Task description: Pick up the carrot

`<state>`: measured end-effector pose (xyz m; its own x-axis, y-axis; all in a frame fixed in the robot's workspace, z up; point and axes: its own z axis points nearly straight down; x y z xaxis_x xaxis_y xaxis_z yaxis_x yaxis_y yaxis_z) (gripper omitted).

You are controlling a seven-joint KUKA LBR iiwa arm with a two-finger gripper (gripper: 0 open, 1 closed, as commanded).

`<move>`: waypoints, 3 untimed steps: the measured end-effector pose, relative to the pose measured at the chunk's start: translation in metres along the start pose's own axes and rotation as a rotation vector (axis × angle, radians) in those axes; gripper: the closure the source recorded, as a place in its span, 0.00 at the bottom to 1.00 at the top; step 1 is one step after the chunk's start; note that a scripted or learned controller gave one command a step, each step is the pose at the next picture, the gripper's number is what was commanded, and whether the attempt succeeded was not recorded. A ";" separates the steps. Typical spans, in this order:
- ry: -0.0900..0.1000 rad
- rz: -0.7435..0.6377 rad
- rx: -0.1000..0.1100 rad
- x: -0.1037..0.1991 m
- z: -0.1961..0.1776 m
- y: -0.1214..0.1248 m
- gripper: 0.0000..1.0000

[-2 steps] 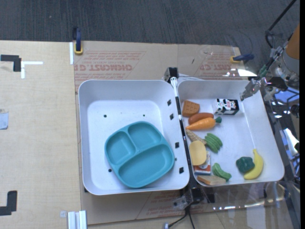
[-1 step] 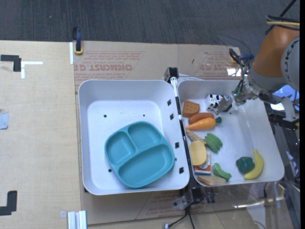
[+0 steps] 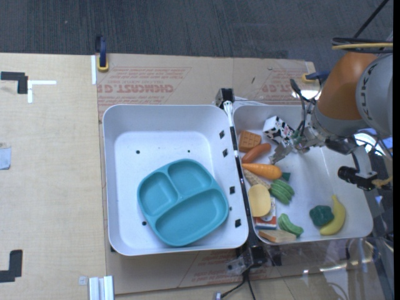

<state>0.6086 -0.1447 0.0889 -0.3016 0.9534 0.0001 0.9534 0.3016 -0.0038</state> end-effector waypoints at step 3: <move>0.000 0.000 0.000 0.161 -0.099 -0.085 0.00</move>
<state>0.4799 -0.0168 0.1886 -0.3016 0.9534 -0.0001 0.9534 0.3016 -0.0037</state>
